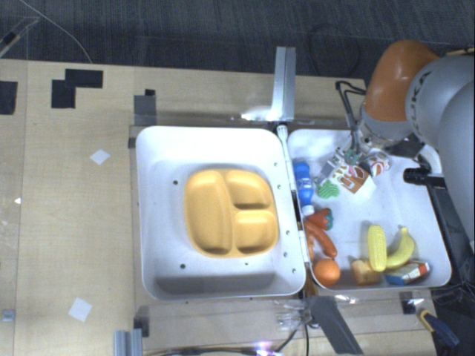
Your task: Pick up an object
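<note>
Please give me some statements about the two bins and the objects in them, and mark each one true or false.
1. The yellow tray lies in the left bin. True.
2. The corn cob lies in the left bin. False: it lies in the right bin.
3. The banana is beside the corn cob. True.
4. The orange lies on the yellow tray. False: it lies in the right bin, near its front left corner.
</note>
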You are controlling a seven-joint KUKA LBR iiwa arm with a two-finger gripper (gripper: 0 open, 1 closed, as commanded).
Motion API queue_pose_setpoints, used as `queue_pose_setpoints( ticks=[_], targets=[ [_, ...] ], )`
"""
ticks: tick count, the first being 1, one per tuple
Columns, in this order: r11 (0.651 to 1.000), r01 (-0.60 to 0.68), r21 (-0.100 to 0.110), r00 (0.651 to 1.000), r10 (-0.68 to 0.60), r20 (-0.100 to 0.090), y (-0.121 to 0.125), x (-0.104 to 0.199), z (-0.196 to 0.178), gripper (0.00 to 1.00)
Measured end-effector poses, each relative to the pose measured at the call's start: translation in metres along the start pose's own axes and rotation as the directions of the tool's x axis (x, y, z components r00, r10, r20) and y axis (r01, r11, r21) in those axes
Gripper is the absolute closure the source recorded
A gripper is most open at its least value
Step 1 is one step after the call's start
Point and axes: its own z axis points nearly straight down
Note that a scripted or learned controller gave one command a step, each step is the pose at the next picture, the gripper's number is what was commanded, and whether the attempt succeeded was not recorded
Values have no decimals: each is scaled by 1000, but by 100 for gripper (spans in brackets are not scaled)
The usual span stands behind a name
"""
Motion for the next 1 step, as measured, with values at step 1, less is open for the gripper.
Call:
queue_pose_setpoints(
  ticks=[1],
  targets=[
    [974, 226, -25, 974, -226, 19, -73, -2, 0, 0]
  ],
)
